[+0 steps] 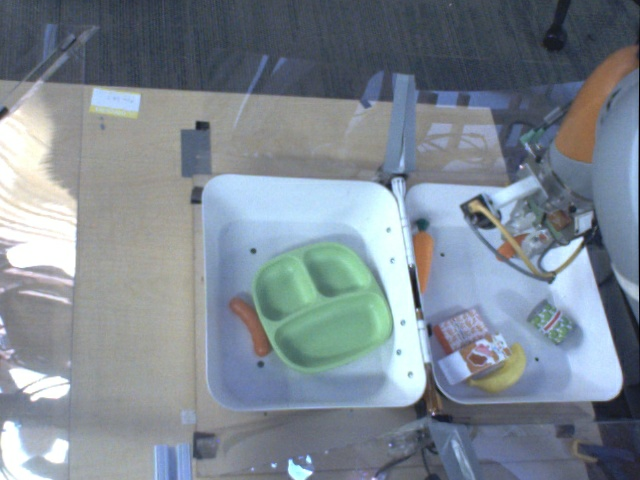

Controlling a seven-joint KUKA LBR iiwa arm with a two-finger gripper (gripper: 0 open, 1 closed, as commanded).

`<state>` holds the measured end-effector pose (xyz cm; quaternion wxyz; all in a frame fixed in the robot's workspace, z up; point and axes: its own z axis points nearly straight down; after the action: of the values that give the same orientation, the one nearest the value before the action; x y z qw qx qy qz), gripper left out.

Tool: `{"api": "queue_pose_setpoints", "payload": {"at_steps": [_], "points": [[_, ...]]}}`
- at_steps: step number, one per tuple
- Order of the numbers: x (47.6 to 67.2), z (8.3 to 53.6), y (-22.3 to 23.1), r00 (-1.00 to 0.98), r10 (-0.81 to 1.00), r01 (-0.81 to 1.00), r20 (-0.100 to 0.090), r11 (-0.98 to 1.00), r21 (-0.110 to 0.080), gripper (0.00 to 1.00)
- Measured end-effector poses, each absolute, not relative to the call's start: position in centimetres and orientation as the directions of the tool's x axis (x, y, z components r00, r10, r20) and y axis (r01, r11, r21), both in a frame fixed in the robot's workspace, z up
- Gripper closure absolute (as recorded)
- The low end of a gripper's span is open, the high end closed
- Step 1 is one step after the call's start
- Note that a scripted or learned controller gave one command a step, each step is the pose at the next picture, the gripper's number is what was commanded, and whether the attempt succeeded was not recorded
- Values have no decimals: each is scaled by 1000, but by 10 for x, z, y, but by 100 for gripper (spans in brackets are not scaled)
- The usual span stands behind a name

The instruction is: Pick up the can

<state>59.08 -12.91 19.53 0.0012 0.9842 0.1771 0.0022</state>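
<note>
**Can lies apart from the gripper in the right bin**

The grey arm is cut off at the right edge. Its gripper (543,220) is a clutter of parts over the far side of the right shallow white bin (585,368), and I cannot tell whether it is spread or closed. The small green-and-white patterned can (552,322) lies near the bin's right wall, apart from the gripper and nearer the camera.

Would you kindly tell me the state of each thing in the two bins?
can: lying loose, right bin.
gripper: over right bin, apart from can.
green plate: right way up, left bin.
sausage: lying against the plate's edge.
carrot: lying along right bin's left wall.
red box: flat, touching the banana.
banana: lying near the front wall.
</note>
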Motion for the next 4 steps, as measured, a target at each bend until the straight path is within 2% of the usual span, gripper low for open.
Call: {"api": "queue_pose_setpoints", "payload": {"at_steps": [1, 2, 3, 4], "points": [[620, 305, -205, 767, 642, 642, 4, -767, 10, 100], [607, 368, -196, 437, 899, 899, 1, -437, 12, 100], [609, 380, -194, 430, 903, 903, 0, -430, 21, 100], [659, 362, -184, -156, 988, 988, -5, 156, 9, 100]]}}
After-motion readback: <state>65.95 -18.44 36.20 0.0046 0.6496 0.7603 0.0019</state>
